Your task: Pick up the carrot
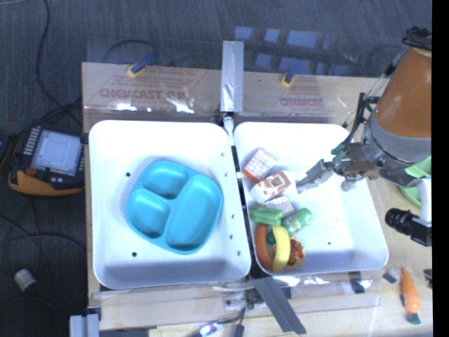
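Nothing of the job is done yet. My tool (324, 180) hangs over the middle of the right bin (351, 248), released, its two prongs spread with bare white floor between them and nothing gripped.

What I take for the carrot (261, 244) is the orange curved piece in the near left corner of that bin, pressed against the wall by the divide. It sits in a tight heap: a yellow banana (280, 246) lies against it, a green vegetable (297, 220) is just beyond, and two small printed boxes (270, 183) stand farther back. My tool is near the boxes and apart from the orange piece. So the whole pick remains: travel to that corner, descend, close and lift. I judge the wall and the banana will leave little room for the prongs.

I am not certain of the target. A second orange thing with a green tip (410, 297) lies outside the bins on the worktop (337, 93), at the near right, and it also looks like a carrot.

The left bin (112, 258) holds a blue divided plate (175, 206). The worktop is pale board with clear plastic sheeting taped along its far edge. Around it is dark grey carpet (105, 12) with trailing cables, and a handheld control pendant (45, 161) lies on the floor to the left.
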